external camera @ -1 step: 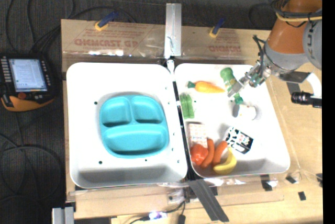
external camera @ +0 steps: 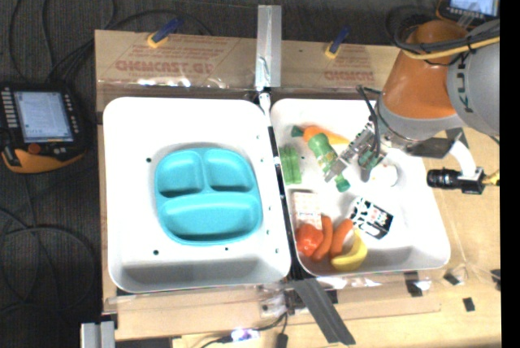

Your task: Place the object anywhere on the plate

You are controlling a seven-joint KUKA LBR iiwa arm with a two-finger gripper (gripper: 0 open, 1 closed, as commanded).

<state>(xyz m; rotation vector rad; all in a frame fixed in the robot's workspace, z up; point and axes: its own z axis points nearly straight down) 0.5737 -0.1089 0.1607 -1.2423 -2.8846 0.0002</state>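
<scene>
Fingers of the gripper (external camera: 360, 153) are down in the right bin (external camera: 422, 253), hanging right over the green bottle (external camera: 327, 154) — whether they're spread or pinched I honestly cannot tell, the metal bits blur into the bottle from this angle. Nothing is clearly between them, so I wouldn't call it a hold yet.

The bottle lies tilted near the bin's middle, just beside an orange carrot (external camera: 318, 132) and a small green block (external camera: 291, 164). Toward the near end there's a pile — a tomato (external camera: 307, 240), an orange pepper (external camera: 329, 234), a banana (external camera: 352, 254) and a black-and-white card (external camera: 372, 217).

The blue plate (external camera: 210, 196) sits in the left bin (external camera: 130, 139), well apart from all of it.

So I'd say this is the picking step, bottle being the likely target. Next it needs a solid grip, a lift over the wall between the bins, then a drop onto any plate compartment.
</scene>
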